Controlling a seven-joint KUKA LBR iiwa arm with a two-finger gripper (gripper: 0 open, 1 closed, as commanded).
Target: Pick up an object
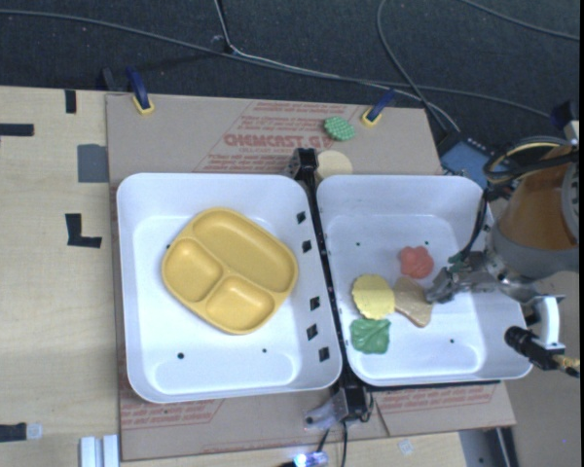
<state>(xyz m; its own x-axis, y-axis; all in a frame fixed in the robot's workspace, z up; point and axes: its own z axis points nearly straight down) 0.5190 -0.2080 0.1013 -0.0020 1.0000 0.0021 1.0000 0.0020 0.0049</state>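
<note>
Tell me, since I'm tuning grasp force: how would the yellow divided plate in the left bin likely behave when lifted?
The yellow divided plate looks like rigid moulded plastic, so it would probably stay stiff rather than flop. Its glossy surface suggests it may slip. It lies flat in the left bin, wide and shallow, so it is unlikely to roll, but gripped at one rim it would probably tilt.

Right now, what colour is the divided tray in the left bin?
Yellow; the divided tray shows in the camera view.

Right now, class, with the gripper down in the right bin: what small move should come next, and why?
Probably a careful lift to test for a grasp. The gripper sits low in the right bin, touching the tan piece, between the red piece and the yellow piece. Whether it holds anything is unclear.
</note>
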